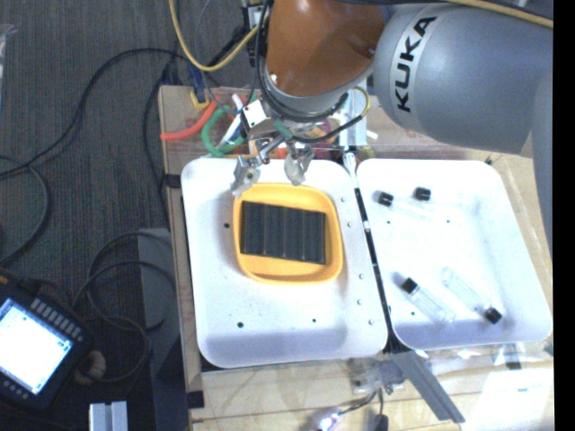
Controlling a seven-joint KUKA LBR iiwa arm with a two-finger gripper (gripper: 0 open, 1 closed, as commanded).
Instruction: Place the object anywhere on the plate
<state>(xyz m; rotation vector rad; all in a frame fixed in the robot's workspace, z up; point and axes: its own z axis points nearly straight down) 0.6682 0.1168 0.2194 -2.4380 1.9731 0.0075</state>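
Note:
A yellow plate [334, 239] lies in the left white bin [269, 330], and a dark ridged rectangular object [284, 233] rests flat on it. My gripper [269, 173] hangs over the plate's far rim, close above the far edge of the dark object. Its two fingers [243, 177] stand apart, open, with nothing between them. The orange band and grey arm rise behind it toward the upper right.
The right white bin [503, 321] holds several clear tubes with black caps [426, 298]. Coloured cables [211, 124] bunch behind the left bin at the bench's far edge. A lit handheld screen [31, 341] sits on the floor at lower left.

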